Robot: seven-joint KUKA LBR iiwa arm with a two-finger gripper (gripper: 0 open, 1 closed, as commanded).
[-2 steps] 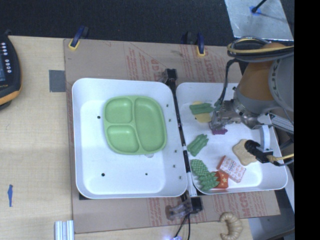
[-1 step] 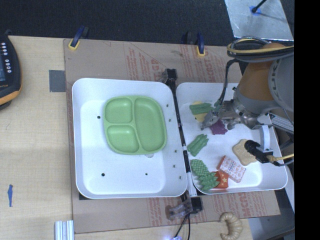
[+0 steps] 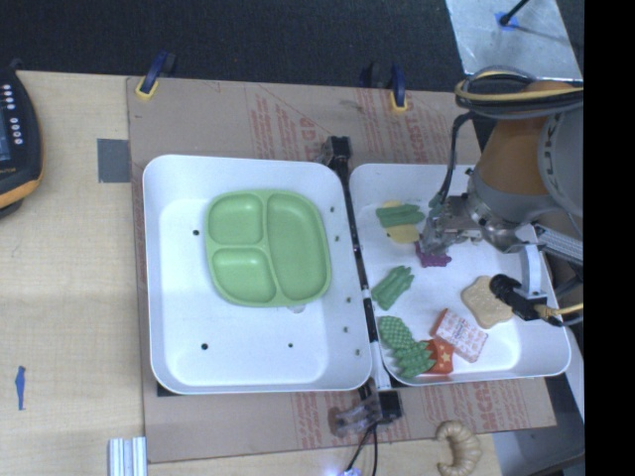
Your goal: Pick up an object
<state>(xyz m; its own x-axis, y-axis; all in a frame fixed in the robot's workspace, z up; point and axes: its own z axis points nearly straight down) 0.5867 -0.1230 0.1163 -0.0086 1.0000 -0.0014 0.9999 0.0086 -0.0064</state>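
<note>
My gripper [image 3: 434, 238] hangs low over the right bin [image 3: 556, 365], its tip right above a small purple object [image 3: 433, 257]. The view does not let me tell whether the purple object sits between its tips or just below them. Close to its left lie a green-and-yellow toy [image 3: 400, 220] and a green pea pod [image 3: 392, 287]. A bumpy green piece [image 3: 400, 342], a red piece [image 3: 440, 356], a red-and-white packet [image 3: 462, 334] and a tan toast slice [image 3: 485, 302] lie nearer the bin's front.
The left bin [image 3: 169, 345] bears a green divided plate [image 3: 268, 247]. A black pendant [image 3: 14, 137] rests at the bench's left edge. Clamps [image 3: 398, 95] grip the cardboard's far edge. A tan curled object [image 3: 460, 445] lies outside the bins at the front.
</note>
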